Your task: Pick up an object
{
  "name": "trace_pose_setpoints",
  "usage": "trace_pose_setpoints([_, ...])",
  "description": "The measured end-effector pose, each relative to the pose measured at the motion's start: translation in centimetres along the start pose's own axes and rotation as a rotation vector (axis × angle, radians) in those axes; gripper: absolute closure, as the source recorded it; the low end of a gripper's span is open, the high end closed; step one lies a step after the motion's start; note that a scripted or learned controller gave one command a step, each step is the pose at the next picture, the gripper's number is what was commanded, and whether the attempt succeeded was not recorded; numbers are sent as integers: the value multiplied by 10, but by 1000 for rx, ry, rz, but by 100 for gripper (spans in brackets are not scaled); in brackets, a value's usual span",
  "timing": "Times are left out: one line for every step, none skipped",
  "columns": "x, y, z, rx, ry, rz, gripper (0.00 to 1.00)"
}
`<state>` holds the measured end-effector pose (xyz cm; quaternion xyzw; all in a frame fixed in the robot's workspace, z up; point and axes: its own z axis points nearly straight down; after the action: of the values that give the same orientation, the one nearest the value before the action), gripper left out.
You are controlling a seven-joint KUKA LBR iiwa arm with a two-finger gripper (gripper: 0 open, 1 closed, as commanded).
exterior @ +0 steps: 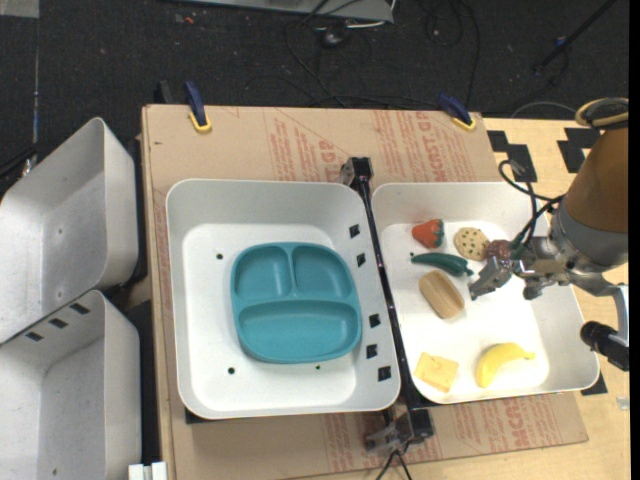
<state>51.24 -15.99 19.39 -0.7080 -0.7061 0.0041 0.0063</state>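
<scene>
1. Nearest the camera, in the right bin [590, 363], a cheese wedge [437, 371] and a banana [501, 363] lie along the front edge, the cheese to the left, the two apart.
2. Over in the left bin [185, 268], a teal divided plate [296, 301] sits in the middle with nothing on it.
3. Back in the right bin, going left to right: a strawberry [429, 232] near the back left corner, a green pepper [441, 262] just in front of it, a bread roll [442, 295] in front of that, and a cookie [469, 241] beside the strawberry.
4. At the right edge the gripper [508, 272] hangs low over the bin's middle, just right of the pepper and roll; its dark fingers look spread, with nothing between them (no object has been lifted).
5. My judgement: this is the approach step. No target is settled, though the roll or pepper seem closest; the next move calls for centring over one, descending, and closing.
</scene>
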Motion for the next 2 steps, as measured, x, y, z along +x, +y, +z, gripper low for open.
trace_pose_setpoints([1,3,-7,-14,-3,-4,0])
trace_pose_setpoints([4,1,56,-9,-1,-1,0])
